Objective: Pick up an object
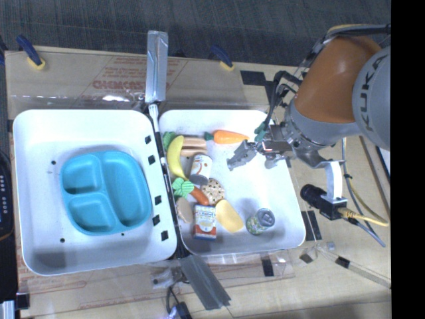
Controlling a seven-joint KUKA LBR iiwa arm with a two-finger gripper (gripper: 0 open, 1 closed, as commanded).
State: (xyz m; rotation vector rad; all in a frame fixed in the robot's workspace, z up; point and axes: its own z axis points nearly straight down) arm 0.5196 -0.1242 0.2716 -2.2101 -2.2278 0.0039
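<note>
Nearest the camera, along the right bin's point(292, 226) front, lie a small carton point(205, 220), a yellow lemon-like piece point(229, 216) touching it, and a tin can point(260, 221) on its side just beside that. Behind them sit a cookie point(212, 191), a carrot piece point(198, 195) and a green leafy bit point(182, 186). Farther back a banana point(174, 156) lies by the left wall, with a can point(200, 165) and a bread-like roll point(192, 143) near it, and an orange carrot point(230, 137) at the far wall. The gripper point(241, 155) hangs over the bin's bare middle, its jaws spread and holding nothing, apart from every item. The left bin point(30, 178) holds a blue divided tray point(105, 191). Both bins rest on the surface point(345, 244).
</note>
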